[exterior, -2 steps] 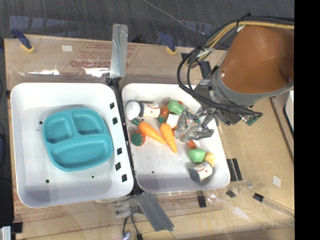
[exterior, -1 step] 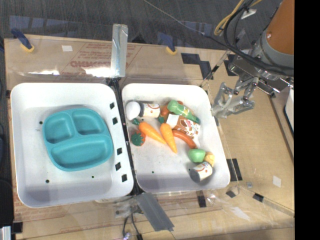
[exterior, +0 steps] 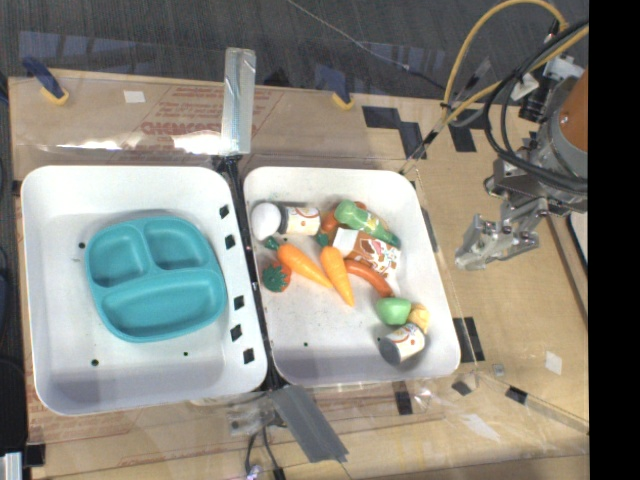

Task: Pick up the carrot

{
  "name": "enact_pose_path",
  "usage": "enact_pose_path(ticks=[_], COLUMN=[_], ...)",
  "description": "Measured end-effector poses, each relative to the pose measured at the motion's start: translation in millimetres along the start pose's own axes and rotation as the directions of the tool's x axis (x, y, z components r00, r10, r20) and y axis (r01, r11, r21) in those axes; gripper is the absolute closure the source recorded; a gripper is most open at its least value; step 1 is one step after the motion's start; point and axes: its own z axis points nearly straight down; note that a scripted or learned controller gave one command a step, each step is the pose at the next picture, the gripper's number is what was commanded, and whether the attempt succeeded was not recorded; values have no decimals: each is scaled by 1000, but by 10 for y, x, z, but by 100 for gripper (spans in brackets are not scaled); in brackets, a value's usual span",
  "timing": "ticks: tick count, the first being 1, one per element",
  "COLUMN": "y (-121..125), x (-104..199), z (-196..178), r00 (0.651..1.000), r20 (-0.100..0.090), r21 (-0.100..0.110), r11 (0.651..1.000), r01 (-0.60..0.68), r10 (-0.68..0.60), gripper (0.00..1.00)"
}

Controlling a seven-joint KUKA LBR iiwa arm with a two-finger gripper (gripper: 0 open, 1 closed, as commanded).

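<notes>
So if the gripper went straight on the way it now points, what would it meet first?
The gripper sits outside the right bin, tilted down and left. Going on, it would probably meet that bin's right rim first, or the bench beside it; depth is unclear.

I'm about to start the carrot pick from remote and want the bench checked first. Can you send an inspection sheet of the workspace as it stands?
Surface: two white bins side by side on the bench; left bin, right bin.
Job's things: two carrots in the right bin, carrot and second carrot, lying side by side among other toys.
Clutter: teal divided plate in the left bin; toy food and small bottles crowded around the carrots.
Grippers: gripper outside the right bin, to its right, over the bench; holds nothing.
Cables: yellow cable and black ones along the arm.
Surroundings: dark floor beyond the bench.
</notes>
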Motion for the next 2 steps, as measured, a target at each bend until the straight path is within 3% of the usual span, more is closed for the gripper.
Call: enact_pose_path(ticks=[1,2], y=[173,173], x=[135,130], z=[-550,-715], r00=[964,859], r20=[-3,-1], r21=[7,5], r11=[964,859], r01=[265,512], r10=[-265,-512], gripper=[100,100])
